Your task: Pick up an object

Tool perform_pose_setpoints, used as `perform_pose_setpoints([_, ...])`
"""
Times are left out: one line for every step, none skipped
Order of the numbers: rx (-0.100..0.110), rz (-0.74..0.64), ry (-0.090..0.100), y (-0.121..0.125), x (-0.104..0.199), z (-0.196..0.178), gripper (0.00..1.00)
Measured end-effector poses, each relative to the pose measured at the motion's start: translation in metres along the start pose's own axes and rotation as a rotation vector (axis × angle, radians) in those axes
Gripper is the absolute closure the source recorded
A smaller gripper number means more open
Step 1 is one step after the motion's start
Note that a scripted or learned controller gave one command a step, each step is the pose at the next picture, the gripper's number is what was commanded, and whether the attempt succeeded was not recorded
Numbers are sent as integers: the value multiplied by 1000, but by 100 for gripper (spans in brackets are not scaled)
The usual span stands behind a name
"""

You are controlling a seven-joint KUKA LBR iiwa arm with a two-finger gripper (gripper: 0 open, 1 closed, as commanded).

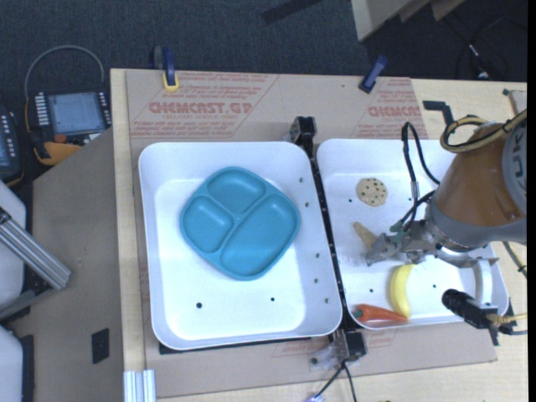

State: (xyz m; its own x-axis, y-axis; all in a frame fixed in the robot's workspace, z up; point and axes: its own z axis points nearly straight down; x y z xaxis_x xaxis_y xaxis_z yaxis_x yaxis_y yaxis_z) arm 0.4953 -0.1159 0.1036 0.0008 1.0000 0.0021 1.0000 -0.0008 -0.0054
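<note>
Yellow banana (401, 288) lies in the right bin (339, 224), toward its near edge, long axis running roughly from far to near with a slight curve; its far tip sits just under the gripper (387, 246). The near tip touches or just overlaps an orange-red carrot (378, 313), which lies crosswise along the bin's near wall, green end toward the divider.

Gripper hangs low over the bin floor, just beyond the banana's far end. Fingers are dark and blurred against cabling; cannot tell whether they are spread or pressed together, and nothing is seen between them. A small tan wedge-shaped item (364, 232) lies just left of the gripper, partly covered by it; identity unclear. A round speckled cookie (371, 192) rests farther back, apart from the others.

Arm (481, 195) with its orange band comes in from the right and hides much of the right bin's right half; a black cable (412, 162) loops over it.

Left bin (159, 224) holds a blue three-compartment plate (240, 222), set at a slant to the bin walls.

Both bins sit on a pale wooden bench (126, 182) over brown cardboard with red print (201, 107), clamped at the far edge. Dark carpet (167, 15) lies beyond; a pendant with a screen (71, 111) lies on the floor at left.
</note>
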Motion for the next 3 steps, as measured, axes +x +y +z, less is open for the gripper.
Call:
perform_pose_setpoints([-5, 1, -2, 1, 0, -12, 100])
perform_pose_setpoints([-10, -2, -3, 0, 5, -74, 100])
perform_pose_setpoints([-11, -2, -4, 4, 2, -117, 100])
